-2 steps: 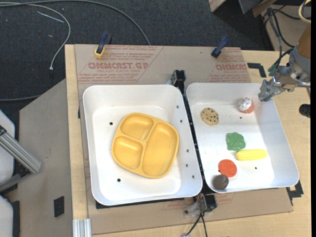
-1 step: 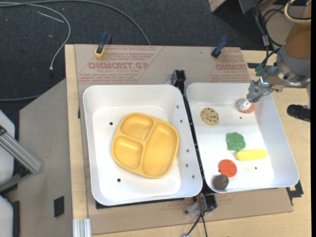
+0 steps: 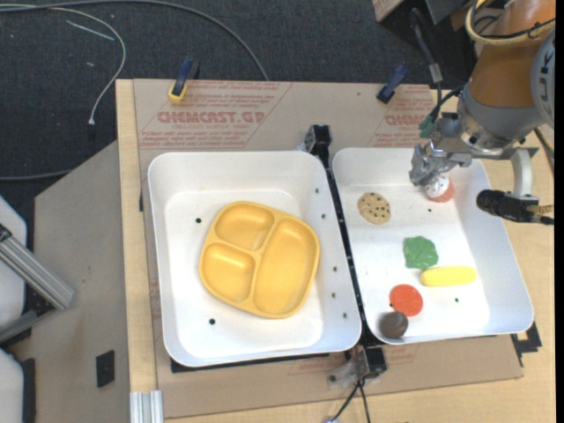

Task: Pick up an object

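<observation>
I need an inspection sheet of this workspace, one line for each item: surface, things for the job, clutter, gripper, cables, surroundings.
Surface: two white bins side by side, left bin and right bin, on a cardboard sheet.
Job's things: in the right bin a cookie, green piece, yellow piece, red disc, dark round piece, and an orange-red piece under the gripper.
Clutter: yellow divided plate in the left bin.
Gripper: gripper low over the right bin's far end.
Cables: grey cable on the dark floor.
Surroundings: blue clamps on the cardboard's far edge.
</observation>
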